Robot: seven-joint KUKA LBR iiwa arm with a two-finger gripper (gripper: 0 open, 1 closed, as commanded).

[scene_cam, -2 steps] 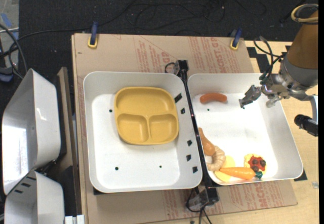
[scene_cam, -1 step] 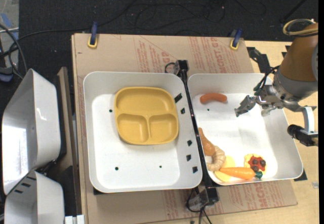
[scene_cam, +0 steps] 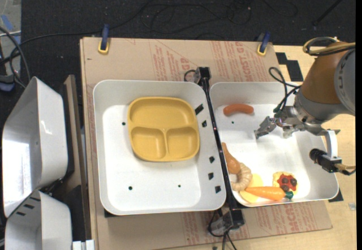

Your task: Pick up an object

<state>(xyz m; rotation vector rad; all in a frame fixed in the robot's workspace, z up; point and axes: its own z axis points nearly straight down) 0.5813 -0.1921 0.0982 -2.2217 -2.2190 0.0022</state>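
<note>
My gripper (scene_cam: 264,129) hangs over the middle of the right bin (scene_cam: 317,155), reaching in from the right. An orange-red sausage (scene_cam: 238,110) lies to its upper left, apart from it. Along the bin's front edge lie a tan shrimp-like piece (scene_cam: 237,168), an orange carrot (scene_cam: 264,192) and a small yellow toy with red and green spots (scene_cam: 284,181). None of these touches the gripper, and nothing hangs below it.
A yellow divided plate (scene_cam: 164,129) sits in the left bin (scene_cam: 113,186). A black divider (scene_cam: 214,136) runs between the bins. The grey and orange arm (scene_cam: 325,87) covers the right bin's far right corner. White tubs (scene_cam: 31,141) stand left of the bench.
</note>
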